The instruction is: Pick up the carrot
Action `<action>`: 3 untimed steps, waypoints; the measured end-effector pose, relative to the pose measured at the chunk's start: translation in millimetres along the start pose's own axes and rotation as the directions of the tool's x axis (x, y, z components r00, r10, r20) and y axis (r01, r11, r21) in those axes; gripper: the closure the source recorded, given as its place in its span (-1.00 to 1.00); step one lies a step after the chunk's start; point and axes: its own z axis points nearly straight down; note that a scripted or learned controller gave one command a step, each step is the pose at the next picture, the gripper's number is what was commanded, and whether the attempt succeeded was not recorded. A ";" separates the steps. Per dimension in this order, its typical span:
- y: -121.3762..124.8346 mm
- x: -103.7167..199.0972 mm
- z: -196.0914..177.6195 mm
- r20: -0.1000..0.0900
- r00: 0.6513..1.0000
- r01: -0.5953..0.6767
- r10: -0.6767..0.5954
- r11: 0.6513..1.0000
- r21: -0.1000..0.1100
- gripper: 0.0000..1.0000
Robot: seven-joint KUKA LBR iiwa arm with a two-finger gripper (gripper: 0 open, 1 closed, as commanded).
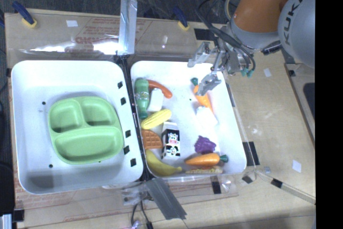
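Two shallow white bins side by side on the bench: left bin and right bin.

Inside the left bin, just a green divided tray, lying flat near its middle.

Crowded in the right bin, mostly along its left and near sides: a green bottle against the left wall, a red-orange sausage-like piece just right of it, a corn cob below those, then a waffle and a small cow-printed carton. At the near edge, a banana.

Lying on its side at the near right of that bin, the carrot, green top pointing right, tip toward the banana, with purple grapes just beyond it on the far side.

Reaching in from the right, grey arm with orange band, and the gripper low over the far right part of the right bin, well apart from the carrot. Directly beneath the gripper, a second orange tapered piece, touching or nearly touching it, beside a white lump. Cannot tell whether released or clenched from this angle, nor whether gripping that orange piece.
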 end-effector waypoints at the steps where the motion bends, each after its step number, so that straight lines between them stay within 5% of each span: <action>1: -42.0 -23.8 98.7 -0.009 0.997 -0.076 0.076 0.997 -0.004 -1.00; 2: -40.3 -10.3 154.2 -0.001 0.991 -0.136 0.136 0.991 -0.002 -1.00; 3: -38.7 -13.4 140.7 0.006 0.992 -0.128 0.128 0.992 -0.001 1.00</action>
